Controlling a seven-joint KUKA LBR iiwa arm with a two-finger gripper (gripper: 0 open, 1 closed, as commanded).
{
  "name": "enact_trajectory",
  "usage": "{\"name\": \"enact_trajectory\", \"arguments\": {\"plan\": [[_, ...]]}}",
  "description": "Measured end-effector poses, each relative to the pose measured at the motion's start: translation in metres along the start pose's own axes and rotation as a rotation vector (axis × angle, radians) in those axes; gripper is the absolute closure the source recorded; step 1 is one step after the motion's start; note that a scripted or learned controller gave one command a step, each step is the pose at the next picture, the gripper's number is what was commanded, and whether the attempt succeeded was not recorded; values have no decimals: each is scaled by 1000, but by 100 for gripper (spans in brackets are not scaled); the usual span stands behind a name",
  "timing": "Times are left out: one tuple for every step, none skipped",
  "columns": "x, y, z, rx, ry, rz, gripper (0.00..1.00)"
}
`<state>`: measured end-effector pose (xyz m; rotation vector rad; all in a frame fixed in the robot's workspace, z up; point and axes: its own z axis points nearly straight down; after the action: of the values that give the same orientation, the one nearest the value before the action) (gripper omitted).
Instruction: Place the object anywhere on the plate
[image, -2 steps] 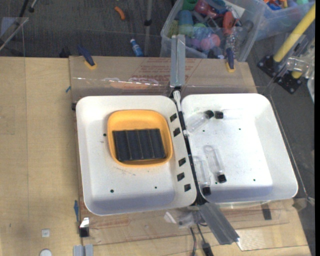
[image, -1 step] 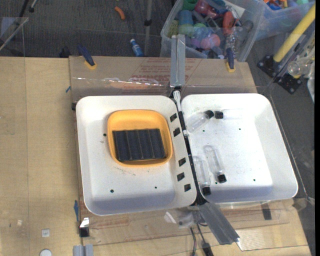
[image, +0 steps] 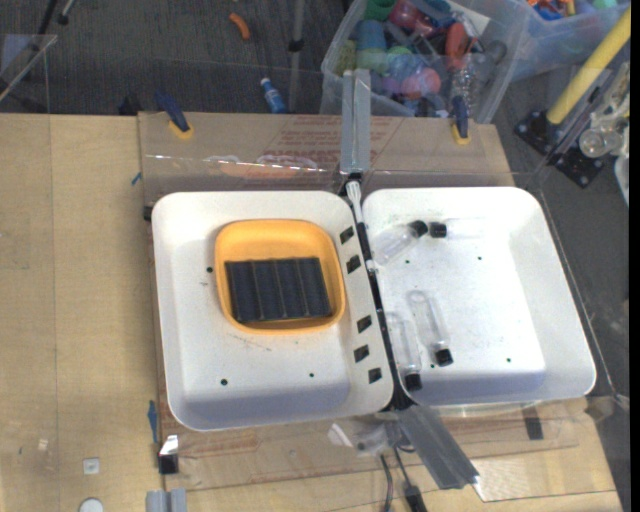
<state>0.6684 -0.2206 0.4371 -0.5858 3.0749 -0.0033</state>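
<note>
Lying on the one orange plate (image: 281, 240) in your left bin (image: 190, 370), one dark ribbed block (image: 278, 289) covers its middle. Your right bin (image: 520, 330) holds three clear black-capped tubes (image: 428, 322).

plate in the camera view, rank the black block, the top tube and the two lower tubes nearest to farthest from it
1. black block: lying on the plate, left bin.
2. top tube: right bin, upper part, close to the divider.
3. left lower tube and right lower tube: right bin, side by side; too close to call.
</note>
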Motion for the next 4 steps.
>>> {"name": "enact_trajectory", "arguments": {"plan": [[0, 0, 0, -1, -1, -234, 100], [0, 0, 0, -1, -1, -511, 100], [0, 0, 0, -2, -1, -738, 100], [0, 0, 1, -4, -1, -1090, 100]]}}
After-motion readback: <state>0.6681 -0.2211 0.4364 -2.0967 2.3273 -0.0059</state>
